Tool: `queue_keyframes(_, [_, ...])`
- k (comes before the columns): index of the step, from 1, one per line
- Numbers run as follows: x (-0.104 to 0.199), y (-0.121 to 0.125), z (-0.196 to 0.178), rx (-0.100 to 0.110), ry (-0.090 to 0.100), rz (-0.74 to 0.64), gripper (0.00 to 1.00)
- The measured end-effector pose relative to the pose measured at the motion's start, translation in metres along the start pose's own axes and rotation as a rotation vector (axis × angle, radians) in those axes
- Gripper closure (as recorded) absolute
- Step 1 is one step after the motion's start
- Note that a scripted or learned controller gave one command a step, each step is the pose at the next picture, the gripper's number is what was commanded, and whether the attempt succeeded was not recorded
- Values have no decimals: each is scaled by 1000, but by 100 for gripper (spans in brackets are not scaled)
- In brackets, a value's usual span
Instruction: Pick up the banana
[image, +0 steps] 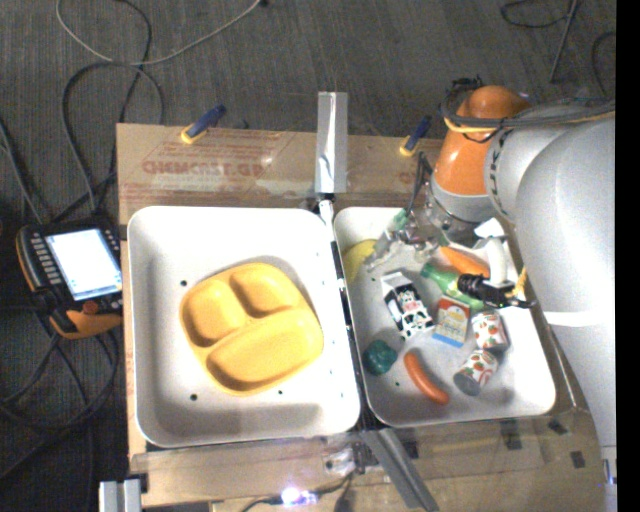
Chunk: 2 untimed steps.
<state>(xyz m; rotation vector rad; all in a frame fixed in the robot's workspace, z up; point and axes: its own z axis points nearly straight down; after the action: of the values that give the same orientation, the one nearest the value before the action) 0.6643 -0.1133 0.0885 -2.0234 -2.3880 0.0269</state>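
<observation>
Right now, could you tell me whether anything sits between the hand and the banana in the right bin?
Nothing visible does. The hand hangs at the banana's right end, at the back left of the right bin. The milk carton and green bottle lie nearer the front, off that line.

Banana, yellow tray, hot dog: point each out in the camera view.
banana (357, 258): camera view, on the yellow end visible left of the gripper.
yellow tray (252, 328): camera view, on its large lower compartment.
hot dog (426, 377): camera view, on the sausage's middle.
</observation>
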Motion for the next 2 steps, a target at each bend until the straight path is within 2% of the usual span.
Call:
queue_keyframes(1, [4,-3,0,18,0,195,0])
queue_keyframes(2, [-2,-2,1,10,1,155,0])
